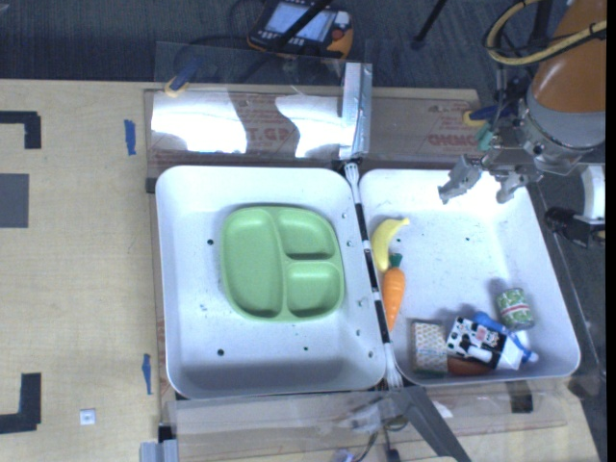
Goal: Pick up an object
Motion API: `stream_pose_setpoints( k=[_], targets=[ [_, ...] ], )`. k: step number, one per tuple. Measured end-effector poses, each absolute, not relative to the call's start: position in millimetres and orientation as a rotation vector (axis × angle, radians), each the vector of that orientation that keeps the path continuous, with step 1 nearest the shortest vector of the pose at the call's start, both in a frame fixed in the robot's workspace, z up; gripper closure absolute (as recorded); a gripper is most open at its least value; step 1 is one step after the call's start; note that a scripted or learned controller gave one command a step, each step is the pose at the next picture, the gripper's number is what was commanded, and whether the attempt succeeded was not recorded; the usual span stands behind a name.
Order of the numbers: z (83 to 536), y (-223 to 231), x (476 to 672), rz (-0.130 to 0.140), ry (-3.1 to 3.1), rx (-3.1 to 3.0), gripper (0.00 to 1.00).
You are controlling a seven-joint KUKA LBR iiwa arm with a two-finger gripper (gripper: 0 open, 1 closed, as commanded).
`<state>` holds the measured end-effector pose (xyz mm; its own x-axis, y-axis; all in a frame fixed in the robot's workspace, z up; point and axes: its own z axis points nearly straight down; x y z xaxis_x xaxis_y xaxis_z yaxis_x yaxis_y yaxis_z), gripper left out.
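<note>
White plastic makes up both shallow bins: the left bin [183, 258] carries a pale green divided plate [283, 261] with one long compartment and two smaller ones, lying flat near its middle, and the right bin [539, 248] holds all the loose items. Grey with an orange band, the arm [570, 94] comes in from the right, and its gripper [481, 183] hangs over the far edge of the right bin with its two grey fingers spread apart and nothing between them, well apart from every object. Along that bin's left wall an orange carrot [393, 298] with a green top lies lengthwise, touching or nearly touching a yellow banana [385, 240] just beyond it. At the near edge a black-and-white patterned toy [474, 339] rests beside a tan woven block [429, 346], with a small blue-and-white piece [517, 352] at its right, and a small green can [515, 308] sits tilted just beyond that cluster
</note>
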<state>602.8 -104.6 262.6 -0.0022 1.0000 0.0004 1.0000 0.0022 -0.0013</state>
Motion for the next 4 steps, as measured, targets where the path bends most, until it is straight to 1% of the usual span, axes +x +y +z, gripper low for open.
stream_pose_setpoints(
  k=[1,2,3,4],
  targets=[
    [123,-174,497.1,-0.008,-2.077,-2.352,0.00],
    [89,-201,570.5,-0.022,-2.057,-2.375,0.00],
    [88,-199,528.9,-0.012,-2.194,-2.252,0.00],
    [98,-201,529.2,-0.010,-2.194,-2.259,1.00]
  ],
)
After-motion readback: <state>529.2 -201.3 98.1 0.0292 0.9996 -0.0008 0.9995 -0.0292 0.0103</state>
